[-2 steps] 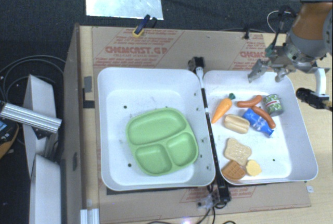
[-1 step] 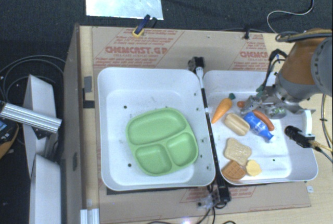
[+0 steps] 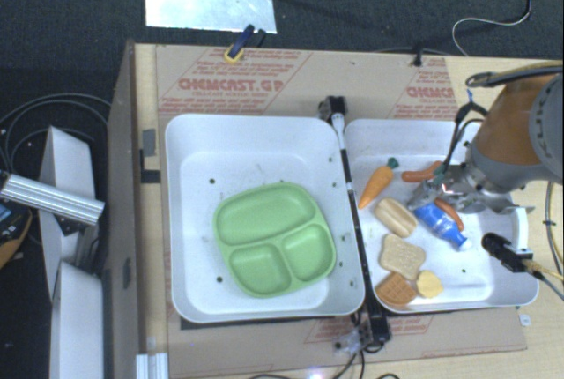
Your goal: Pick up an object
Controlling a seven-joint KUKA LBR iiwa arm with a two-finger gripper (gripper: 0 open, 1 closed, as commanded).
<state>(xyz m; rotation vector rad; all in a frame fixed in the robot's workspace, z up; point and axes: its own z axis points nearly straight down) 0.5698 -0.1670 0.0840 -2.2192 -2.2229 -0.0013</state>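
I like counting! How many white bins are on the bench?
2. The left bin holds a green divided plate. The right bin holds the toy food, with the gripper over it.

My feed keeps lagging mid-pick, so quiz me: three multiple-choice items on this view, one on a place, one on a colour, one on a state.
1. Where does the green divided plate lie?
A. in the left bin
B. in the right bin
C. on the cardboard

2. What colour is the bottle under the pincer?
A. red
B. blue
C. yellow

3. How does the carrot stand?
A. upright on its tip
B. lying flat in the right bin
C. resting on the green plate

Key:
1 A, the plate sits inside the left bin.
2 B, the bottle is blue with a pale cap end.
3 B, the carrot lies on the floor of the right bin, beside the divider.
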